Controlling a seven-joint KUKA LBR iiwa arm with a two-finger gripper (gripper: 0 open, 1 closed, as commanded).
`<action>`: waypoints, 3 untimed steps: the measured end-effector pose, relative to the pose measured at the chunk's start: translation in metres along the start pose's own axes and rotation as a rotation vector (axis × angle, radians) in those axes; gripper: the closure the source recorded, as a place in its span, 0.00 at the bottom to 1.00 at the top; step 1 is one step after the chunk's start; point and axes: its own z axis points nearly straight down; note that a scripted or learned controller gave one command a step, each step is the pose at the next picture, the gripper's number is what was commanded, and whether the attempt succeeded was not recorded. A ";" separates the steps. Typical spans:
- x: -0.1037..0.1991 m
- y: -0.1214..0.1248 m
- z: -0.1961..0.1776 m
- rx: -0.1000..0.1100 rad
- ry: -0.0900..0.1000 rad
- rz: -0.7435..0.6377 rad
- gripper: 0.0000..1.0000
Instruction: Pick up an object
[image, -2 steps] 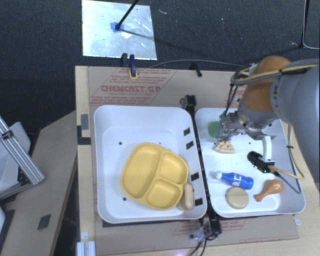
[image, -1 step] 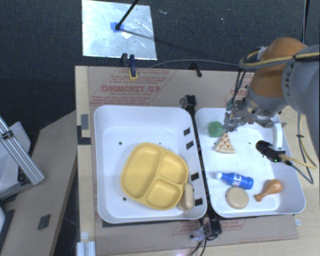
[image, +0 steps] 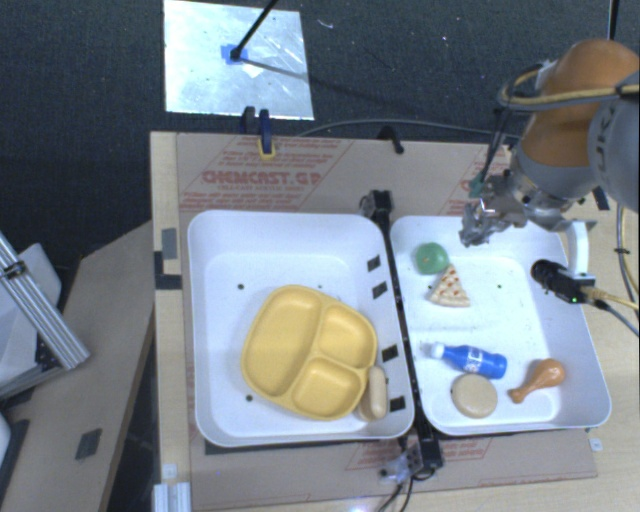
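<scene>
White plastic bins sit side by side on the bench. Left bin (image: 215, 300): a yellow divided tray (image: 310, 350) fills its middle, a small tan bread roll (image: 375, 392) leaning against the tray's lower right corner. Right bin (image: 520, 290): grey arm (image: 575, 120) with orange band reaching in from the right, gripper (image: 477, 228) hovering over the bin's upper edge, above and right of a green ball (image: 432, 258). Nothing seen between the fingers; how far apart they stand I cannot tell. Smaller items below: blue bottle (image: 470, 359), drumstick (image: 540, 378), round tan biscuit (image: 474, 396), pizza slice (image: 449, 289) just under the ball.
</scene>
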 end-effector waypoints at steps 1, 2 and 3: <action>0.053 -0.014 -0.011 0.006 0.003 -0.005 1.00; 0.108 -0.028 0.001 0.008 0.003 -0.005 1.00; 0.166 -0.045 0.008 0.008 0.003 -0.005 1.00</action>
